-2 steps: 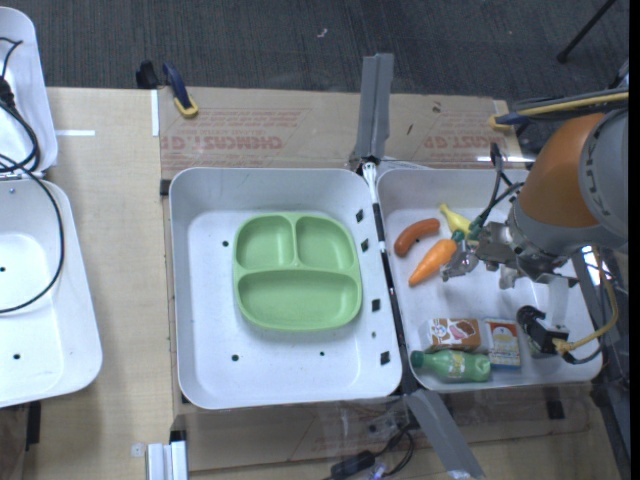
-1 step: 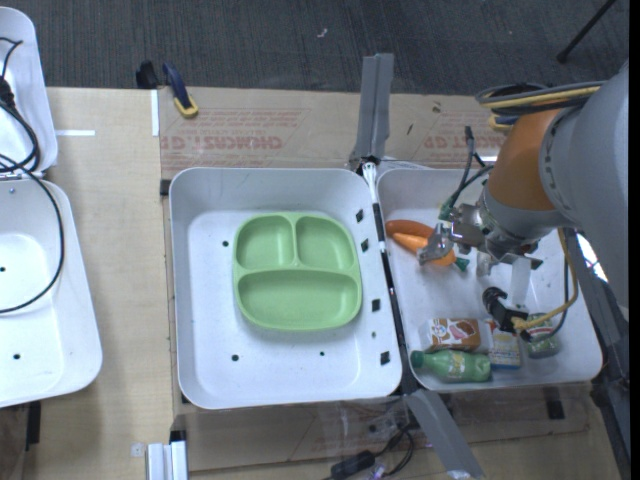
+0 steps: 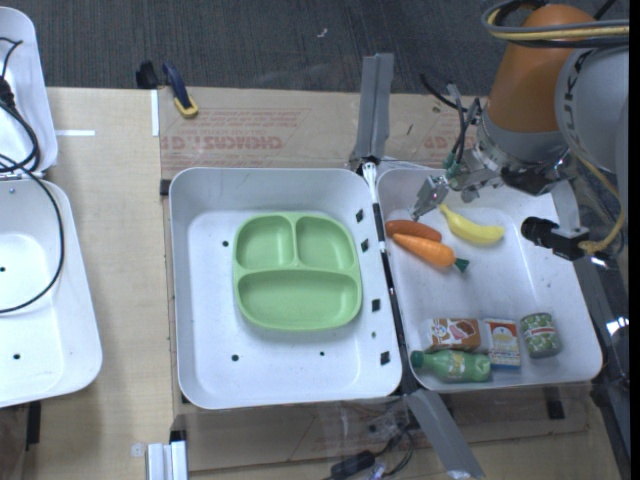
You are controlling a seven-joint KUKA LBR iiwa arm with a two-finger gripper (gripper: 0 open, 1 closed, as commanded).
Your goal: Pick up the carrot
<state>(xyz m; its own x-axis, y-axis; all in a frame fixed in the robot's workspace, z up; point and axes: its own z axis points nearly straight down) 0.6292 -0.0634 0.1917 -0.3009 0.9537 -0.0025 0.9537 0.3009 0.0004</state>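
Note:
The carrot [image 3: 428, 252] lies in the right bin [image 3: 560, 298], orange with a small green stub at its right end, pointing down and to the right. A red-orange sausage [image 3: 413, 230] lies just above it, touching its upper left end. My gripper [image 3: 434, 194] hangs over the bin's upper left corner, a short way above the carrot and to the left of a yellow banana [image 3: 472, 228]. Its fingers stand spread and nothing is between them.
The left bin [image 3: 200, 298] holds a green divided plate [image 3: 297, 271]. Along the right bin's front lie a green bottle [image 3: 452, 366], two small boxes [image 3: 478, 338] and a green can [image 3: 540, 334]. A grey divider post [image 3: 374, 108] stands between the bins at the back.

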